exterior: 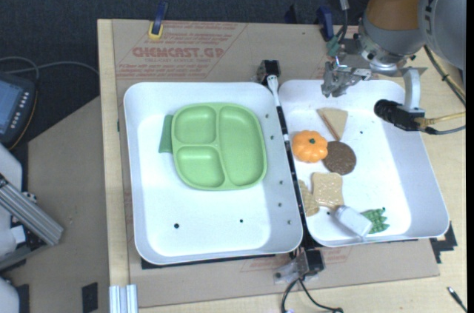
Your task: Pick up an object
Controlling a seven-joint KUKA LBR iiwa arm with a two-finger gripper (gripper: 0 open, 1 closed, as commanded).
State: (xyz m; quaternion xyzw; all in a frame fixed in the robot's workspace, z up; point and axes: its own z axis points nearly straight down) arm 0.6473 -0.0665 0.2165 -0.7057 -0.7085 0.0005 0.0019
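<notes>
While the hand hangs over the far edge of the right bin, with how far it is open impossible to tell, the nearest object, a tan wedge, lies just nearward of it.

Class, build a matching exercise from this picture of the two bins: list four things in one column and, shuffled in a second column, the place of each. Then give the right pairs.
Things:
1. green divided plate
2. orange pumpkin
3. dark round cookie
4. green pea pod

Places:
A. near corner of the right bin
B. directly right of the pumpkin
C. middle of the left bin
D. right bin, close to the divider between the bins

Pairs: 1-C, 2-D, 3-B, 4-A
</notes>
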